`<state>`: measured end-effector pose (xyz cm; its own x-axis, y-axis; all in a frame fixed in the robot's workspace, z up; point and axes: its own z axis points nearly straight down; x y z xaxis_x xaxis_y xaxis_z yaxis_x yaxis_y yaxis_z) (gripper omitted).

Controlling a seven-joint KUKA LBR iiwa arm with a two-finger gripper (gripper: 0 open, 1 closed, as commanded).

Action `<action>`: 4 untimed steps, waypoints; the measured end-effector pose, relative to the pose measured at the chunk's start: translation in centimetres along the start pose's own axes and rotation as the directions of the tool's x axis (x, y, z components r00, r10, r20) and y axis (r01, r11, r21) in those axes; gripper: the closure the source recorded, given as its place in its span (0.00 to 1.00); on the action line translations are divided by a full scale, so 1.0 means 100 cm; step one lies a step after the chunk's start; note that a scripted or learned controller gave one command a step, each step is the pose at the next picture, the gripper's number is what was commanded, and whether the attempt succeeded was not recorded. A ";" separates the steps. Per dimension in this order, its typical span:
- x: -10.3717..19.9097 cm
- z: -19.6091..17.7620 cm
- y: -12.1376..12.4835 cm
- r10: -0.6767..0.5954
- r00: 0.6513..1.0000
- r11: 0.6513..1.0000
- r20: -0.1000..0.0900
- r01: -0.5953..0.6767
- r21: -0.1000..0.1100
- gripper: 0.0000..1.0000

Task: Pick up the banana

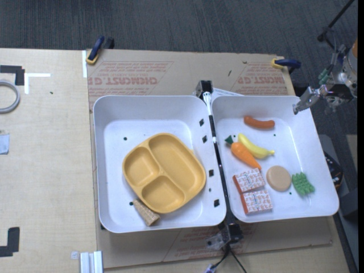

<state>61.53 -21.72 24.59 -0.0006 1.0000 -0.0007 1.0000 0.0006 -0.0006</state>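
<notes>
Banana lies in right bin, touching carrot, below sausage. Claw hovers over bin's far right corner, holds nothing; can't tell how open. Approach from banana's free side, w/ fingers clear of carrot

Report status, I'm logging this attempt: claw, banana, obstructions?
Claw at right bin's far corner, holding nothing. Banana lying untouched, carrot pressed alongside. Sausage nearby.
</notes>
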 end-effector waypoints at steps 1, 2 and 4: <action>0.044 0.067 -0.042 0.070 0.998 0.998 0.000 -0.070 0.000 0.00; 0.092 0.154 -0.025 -0.018 1.000 1.000 -0.001 0.018 0.001 0.00; 0.086 0.088 0.044 0.284 0.959 0.959 0.001 -0.284 0.000 1.00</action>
